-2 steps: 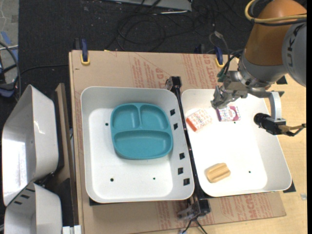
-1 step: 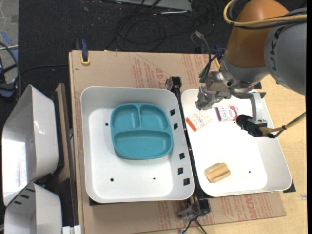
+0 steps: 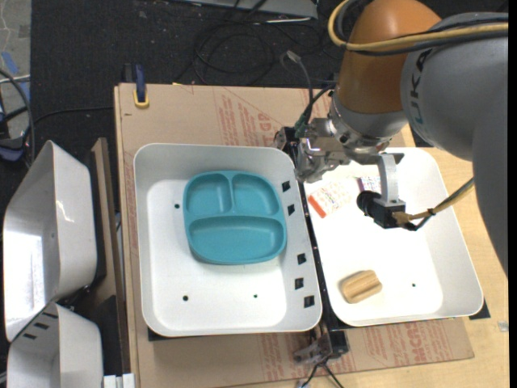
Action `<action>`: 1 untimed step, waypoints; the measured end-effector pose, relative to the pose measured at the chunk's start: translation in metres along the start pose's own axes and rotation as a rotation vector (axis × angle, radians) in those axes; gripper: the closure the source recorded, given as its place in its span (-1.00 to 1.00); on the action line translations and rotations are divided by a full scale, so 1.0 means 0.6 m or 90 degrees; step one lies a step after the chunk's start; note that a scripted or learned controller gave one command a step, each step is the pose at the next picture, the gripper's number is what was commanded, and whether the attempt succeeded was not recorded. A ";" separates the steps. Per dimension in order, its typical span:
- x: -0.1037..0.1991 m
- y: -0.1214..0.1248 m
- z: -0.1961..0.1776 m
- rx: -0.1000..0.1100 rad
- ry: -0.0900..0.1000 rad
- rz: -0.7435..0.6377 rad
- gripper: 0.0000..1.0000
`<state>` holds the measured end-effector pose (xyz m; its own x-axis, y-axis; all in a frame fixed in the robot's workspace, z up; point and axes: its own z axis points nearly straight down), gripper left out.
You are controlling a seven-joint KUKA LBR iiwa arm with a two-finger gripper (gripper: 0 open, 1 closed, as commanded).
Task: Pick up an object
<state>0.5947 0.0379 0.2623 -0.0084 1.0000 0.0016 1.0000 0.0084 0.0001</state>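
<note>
**A:** In the camera view, where is the end effector?

**B:** The end effector (image 3: 313, 158) is at the far left corner of the right bin (image 3: 440, 285). It is close to the side where this bin meets the left bin (image 3: 161, 301). The grey arm (image 3: 460, 71) comes in from the right and bends down to it.

**A:** Is it open or closed?

**B:** I cannot tell. The wrist covers most of it from above.

**A:** Which things lie near it?

**B:** A white and red packet (image 3: 333, 196) lies flat on the floor of the right bin. It is just beside the end effector, a little to the right of it and lower in the picture. I cannot tell if the two are touching.

**A:** And the other things?

**B:** A tan block (image 3: 360, 286) lies in the same bin near the front wall, well apart from the end effector. A blue-green plate (image 3: 234, 217) with three compartments lies in the middle of the left bin, to the left of the end effector. Both bins stand on the table (image 3: 210, 115).
</note>
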 end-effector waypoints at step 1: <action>0.080 -0.012 0.039 0.002 0.000 0.001 1.00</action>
